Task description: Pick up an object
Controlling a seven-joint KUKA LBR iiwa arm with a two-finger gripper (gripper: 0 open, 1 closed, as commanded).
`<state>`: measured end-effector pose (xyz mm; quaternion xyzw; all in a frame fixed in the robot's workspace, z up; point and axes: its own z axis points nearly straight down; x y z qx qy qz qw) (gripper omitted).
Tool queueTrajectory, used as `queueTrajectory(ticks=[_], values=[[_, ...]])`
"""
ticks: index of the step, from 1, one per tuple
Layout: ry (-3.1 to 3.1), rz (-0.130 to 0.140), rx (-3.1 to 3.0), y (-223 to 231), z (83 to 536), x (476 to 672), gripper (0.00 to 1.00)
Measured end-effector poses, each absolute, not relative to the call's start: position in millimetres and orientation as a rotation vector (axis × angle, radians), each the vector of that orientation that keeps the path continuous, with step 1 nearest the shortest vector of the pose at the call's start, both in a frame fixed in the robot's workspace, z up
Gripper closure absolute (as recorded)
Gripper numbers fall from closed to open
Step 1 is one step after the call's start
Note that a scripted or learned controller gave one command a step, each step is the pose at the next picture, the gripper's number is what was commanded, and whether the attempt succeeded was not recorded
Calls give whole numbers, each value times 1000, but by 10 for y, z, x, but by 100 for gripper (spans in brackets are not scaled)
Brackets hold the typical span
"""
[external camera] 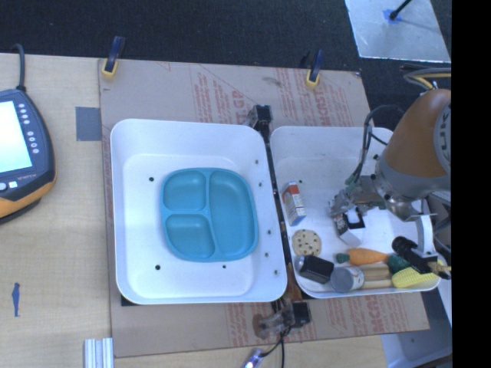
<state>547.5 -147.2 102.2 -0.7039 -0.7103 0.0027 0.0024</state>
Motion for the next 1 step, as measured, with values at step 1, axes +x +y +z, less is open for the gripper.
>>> queueTrajectory(ticks=[1], values=[[-2224, 1, -2215, -737, 1921, 5842, 100]])
